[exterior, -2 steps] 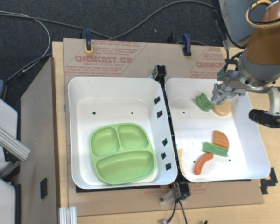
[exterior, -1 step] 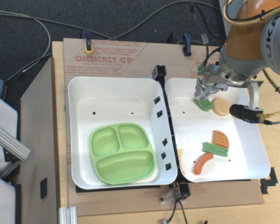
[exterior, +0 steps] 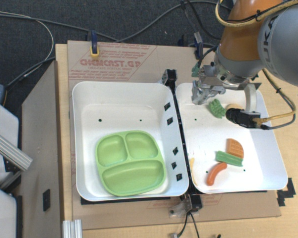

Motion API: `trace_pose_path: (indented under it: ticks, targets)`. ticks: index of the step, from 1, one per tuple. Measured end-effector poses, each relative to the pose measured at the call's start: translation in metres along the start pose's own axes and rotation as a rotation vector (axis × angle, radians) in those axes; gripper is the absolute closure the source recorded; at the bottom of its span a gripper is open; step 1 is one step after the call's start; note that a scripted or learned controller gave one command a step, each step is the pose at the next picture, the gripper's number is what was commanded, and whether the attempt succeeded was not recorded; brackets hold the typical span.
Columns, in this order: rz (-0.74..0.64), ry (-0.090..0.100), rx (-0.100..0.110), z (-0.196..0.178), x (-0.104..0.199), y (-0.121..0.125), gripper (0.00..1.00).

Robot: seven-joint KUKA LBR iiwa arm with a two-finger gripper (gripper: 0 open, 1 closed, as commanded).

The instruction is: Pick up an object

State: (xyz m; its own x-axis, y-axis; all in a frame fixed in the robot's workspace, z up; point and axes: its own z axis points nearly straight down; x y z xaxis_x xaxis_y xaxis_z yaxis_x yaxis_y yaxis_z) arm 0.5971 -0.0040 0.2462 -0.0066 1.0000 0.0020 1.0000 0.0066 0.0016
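- We see the gripper [exterior: 204,94] low over the right bin [exterior: 268,148], at its 11 o'clock corner, with a green toy piece [exterior: 217,108] just beside it at 4 o'clock.
- We cannot tell how the fingers stand; nothing shows between them.
- We judge the green piece the nearest pick: centre over it, straddle its narrow side, then descend.
- An orange wedge [exterior: 235,147], a green strip [exterior: 229,158] and a red sausage [exterior: 216,173] lie toward 5 o'clock, the wedge and strip touching.
- The bin wall is near; we would keep clear of it.
- A green divided tray [exterior: 130,162] sits in the left bin [exterior: 84,133].

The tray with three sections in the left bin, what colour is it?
Light green tray, in the camera view.
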Motion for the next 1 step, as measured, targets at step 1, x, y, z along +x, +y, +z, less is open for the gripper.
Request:
trace_pose_path:
  ticks: [1]
  targets:
    - [-0.001, 0.001, 0.005, 0.0157, 0.0592, 0.0046, 1.00]
